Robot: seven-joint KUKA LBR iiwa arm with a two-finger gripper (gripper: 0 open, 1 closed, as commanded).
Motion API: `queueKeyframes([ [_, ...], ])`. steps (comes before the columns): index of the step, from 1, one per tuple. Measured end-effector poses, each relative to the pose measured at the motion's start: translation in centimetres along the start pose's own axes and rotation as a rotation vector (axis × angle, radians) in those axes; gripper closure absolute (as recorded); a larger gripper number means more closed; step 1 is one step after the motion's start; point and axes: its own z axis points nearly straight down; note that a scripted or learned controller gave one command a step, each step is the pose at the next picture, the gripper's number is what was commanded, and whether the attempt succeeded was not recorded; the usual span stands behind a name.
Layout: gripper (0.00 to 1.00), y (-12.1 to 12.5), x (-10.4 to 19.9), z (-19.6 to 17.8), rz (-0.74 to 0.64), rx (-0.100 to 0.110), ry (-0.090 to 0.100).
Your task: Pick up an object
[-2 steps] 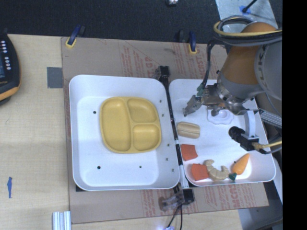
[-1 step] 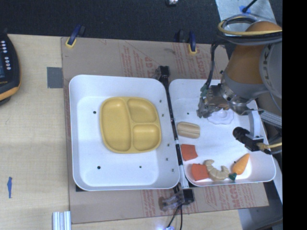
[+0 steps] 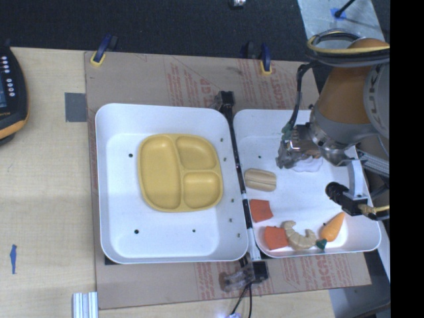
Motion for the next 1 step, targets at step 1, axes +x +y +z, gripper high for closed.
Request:
queueKeyframes([
  [1, 1.00, -2.31, 5.93, 0.02, -0.007, 0.002, 0.002],
])
